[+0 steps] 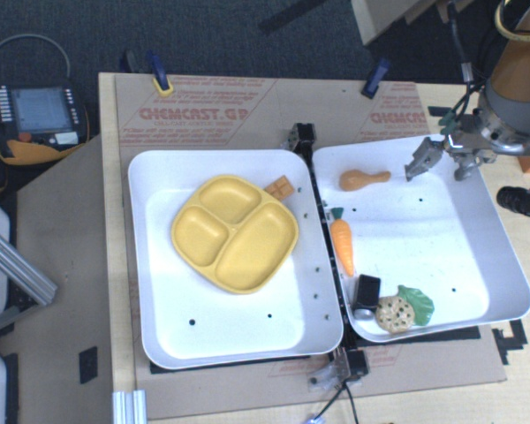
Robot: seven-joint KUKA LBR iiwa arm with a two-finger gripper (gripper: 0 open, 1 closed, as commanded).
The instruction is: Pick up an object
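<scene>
My gripper (442, 163) hovers over the far part of the right bin (477, 237), its two fingers spread open with nothing between them. A tan drumstick-shaped toy (364, 179) lies just to its left near the bin's far wall. An orange carrot (341, 245) lies along the bin's left side. At the near left corner sit a small black block (367, 291), a speckled cookie (391, 314) and a green leafy piece (417, 303), close together.
The left bin (159, 307) holds a yellow divided plate (235, 232) with a small brown block (279, 187) at its far right rim. A black clamp (301, 136) sits between the bins at the far side. A control pendant (35, 117) lies off the bench at left.
</scene>
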